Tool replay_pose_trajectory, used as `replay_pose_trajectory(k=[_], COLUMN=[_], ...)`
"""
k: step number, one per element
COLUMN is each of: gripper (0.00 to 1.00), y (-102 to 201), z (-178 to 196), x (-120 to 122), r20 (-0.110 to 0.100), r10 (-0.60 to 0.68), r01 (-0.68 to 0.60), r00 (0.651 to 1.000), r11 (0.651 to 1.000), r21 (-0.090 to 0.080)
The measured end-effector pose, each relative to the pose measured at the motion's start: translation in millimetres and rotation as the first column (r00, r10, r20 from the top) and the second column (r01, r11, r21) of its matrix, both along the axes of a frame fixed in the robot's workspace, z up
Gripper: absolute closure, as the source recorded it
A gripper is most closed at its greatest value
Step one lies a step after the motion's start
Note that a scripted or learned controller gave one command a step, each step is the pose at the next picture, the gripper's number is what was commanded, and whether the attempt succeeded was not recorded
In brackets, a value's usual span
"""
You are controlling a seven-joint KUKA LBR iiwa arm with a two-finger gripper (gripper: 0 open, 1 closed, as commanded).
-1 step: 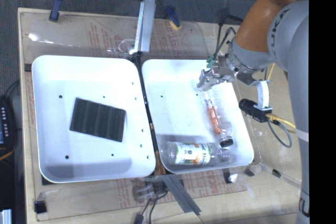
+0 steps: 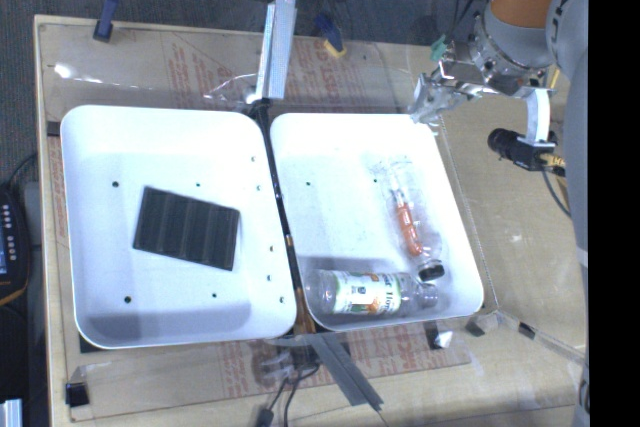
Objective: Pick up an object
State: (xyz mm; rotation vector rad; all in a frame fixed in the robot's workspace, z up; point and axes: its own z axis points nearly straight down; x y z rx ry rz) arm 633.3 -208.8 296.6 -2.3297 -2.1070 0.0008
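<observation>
Gripper [image 2: 432,100] hovers over the right bin's [image 2: 330,140] far right corner — finger state unclear. Nothing lifted yet; clear plastic bottle [image 2: 365,293] lies along the near edge — grasp remains.

Two white bins [image 2: 70,215]; one dark ridged panel [image 2: 187,228]; one clear plastic bottle [image 2: 365,294]; one clear orange-filled tube [image 2: 408,215].

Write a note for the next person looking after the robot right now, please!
Gripper: above the far right corner of the right bin, nothing seen in it.
Left bin: a flat dark pad.
Right bin: a clear bottle lying along the near wall, and a clear tube with an orange part near the right side.
Done: nothing picked up.
Left: lower onto one object, grip and lift.
</observation>
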Motion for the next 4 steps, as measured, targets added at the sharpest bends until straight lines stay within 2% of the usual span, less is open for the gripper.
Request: replay_pose_trajectory(k=[1, 2, 3, 4], gripper=[0.0, 0.0, 0.0, 0.0], y=[8.8, 3.4, 0.3, 0.1], z=[-92.8, -105.8, -135.6, -125.1], x=[-46.5, -42.9, -51.3, -69.7], r20=[-0.005, -0.004, -0.003, -0.004], r10=[0.047, 0.168, 0.183, 0.232], r01=[-0.047, -0.168, -0.183, -0.232], r00=[0.999, 0.986, 0.983, 0.973], r11=[0.999, 0.986, 0.983, 0.973], r21=[0.001, 0.004, 0.001, 0.003])
